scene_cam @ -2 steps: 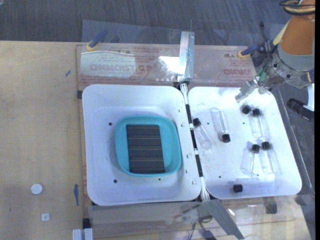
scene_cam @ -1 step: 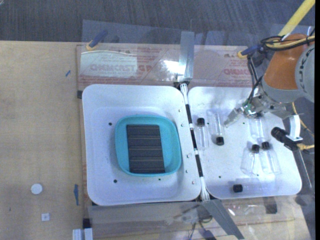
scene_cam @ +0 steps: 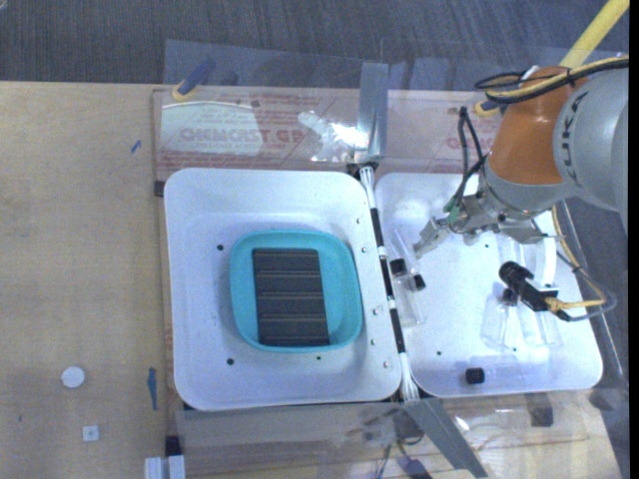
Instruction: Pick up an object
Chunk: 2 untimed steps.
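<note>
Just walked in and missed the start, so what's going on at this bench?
A grey and orange arm reaches in from the right over the right bin, with its gripper low near that bin's upper left. The left bin holds a teal dish with a dark ridged block in it. Nothing looks picked up yet.

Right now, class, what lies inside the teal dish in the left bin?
Inside the teal dish lies a dark ribbed block. The dish floor beneath the block is covered, so anything under it cannot be seen.

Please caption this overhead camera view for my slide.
Grey KUKA arm reaches over right white bin; teal plastic tray sits in left bin.
</note>
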{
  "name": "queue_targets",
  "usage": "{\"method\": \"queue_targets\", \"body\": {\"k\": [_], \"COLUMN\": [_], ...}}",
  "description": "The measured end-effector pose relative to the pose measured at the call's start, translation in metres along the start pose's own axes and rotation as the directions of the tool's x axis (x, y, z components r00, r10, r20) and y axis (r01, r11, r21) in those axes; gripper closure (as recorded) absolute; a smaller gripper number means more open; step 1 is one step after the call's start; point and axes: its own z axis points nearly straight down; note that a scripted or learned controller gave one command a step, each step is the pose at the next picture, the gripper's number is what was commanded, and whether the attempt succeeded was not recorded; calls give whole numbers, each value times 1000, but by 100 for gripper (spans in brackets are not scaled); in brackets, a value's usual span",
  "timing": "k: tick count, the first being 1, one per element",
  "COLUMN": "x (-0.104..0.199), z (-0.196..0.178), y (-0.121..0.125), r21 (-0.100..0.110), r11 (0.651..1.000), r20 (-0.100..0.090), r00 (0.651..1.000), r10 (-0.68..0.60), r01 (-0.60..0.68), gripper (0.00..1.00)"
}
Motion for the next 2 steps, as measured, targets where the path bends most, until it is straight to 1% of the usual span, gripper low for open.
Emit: {"method": "queue_targets", "body": {"k": [1,2], "x": [-1,-1], "z": [-8,-8], "y": [1,1], "r21": [-1,0], "r11": [1000,1000], "r20": [0,0], "r00": [1000,1000], "r10": [1,1], "r01": [-1,-1], "gripper": [100,0]}}
